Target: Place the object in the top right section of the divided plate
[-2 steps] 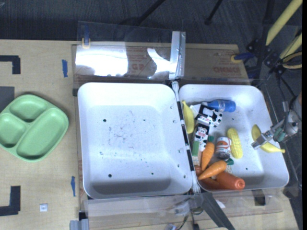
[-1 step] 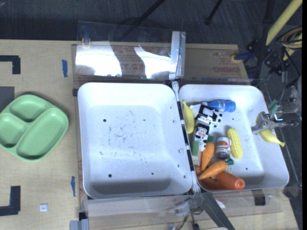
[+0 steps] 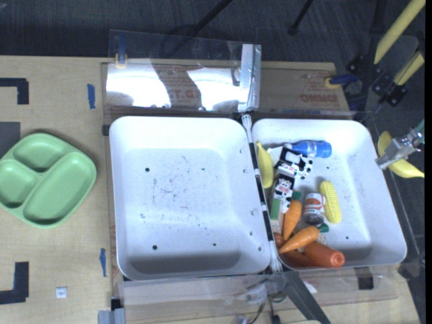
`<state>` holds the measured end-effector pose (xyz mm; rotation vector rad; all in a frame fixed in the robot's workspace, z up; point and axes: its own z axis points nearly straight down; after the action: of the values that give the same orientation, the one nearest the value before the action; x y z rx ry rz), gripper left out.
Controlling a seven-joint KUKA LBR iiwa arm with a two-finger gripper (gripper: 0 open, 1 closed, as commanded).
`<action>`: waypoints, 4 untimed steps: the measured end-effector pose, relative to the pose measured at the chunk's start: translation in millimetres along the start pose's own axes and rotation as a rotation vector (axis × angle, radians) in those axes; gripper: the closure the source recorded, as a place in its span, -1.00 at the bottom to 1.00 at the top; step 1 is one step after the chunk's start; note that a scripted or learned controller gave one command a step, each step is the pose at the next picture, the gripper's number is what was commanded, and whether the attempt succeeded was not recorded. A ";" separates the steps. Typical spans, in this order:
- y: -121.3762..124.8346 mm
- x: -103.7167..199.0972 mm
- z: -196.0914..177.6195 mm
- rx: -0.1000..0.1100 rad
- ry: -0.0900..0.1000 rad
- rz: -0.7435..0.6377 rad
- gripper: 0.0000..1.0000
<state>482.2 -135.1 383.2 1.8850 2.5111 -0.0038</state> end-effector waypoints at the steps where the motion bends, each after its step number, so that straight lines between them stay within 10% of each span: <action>1: -5.5 -18.0 -49.7 0.002 0.000 0.379 1.00; 2: -5.0 -15.9 -46.5 0.003 -0.001 0.776 1.00; 3: 30.9 109.2 -21.5 0.009 -0.001 0.961 1.00; 4: 23.3 82.0 -49.7 0.004 -0.002 1.328 1.00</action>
<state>481.7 -49.8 432.6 3.0314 0.8159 -0.0084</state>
